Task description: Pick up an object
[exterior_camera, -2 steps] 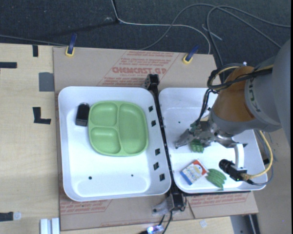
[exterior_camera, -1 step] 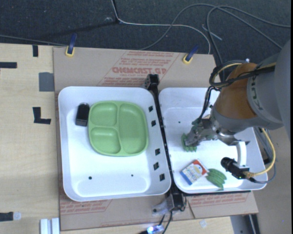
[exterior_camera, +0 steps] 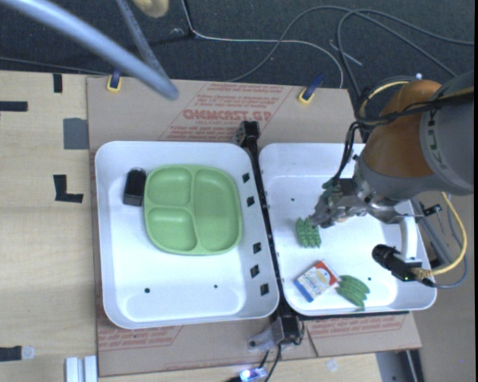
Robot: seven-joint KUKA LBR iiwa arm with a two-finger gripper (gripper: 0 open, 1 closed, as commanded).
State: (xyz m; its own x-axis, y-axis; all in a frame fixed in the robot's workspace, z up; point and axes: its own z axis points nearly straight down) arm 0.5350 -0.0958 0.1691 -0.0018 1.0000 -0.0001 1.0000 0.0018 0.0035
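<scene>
Camera view: I see end effector (exterior_camera: 325, 213) low in right shallow white bin (exterior_camera: 366, 161), tips at small green ridged block (exterior_camera: 307, 232); finger state: cannot tell. Small red-and-white packet (exterior_camera: 315, 279) and green leafy toy (exterior_camera: 353, 290) near front wall. Left bin (exterior_camera: 111, 213): green divided plate (exterior_camera: 193, 210), small black block (exterior_camera: 134, 187).

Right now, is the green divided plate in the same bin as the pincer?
No. The green divided plate lies in the left bin, while the pincer is over the right bin.
</scene>
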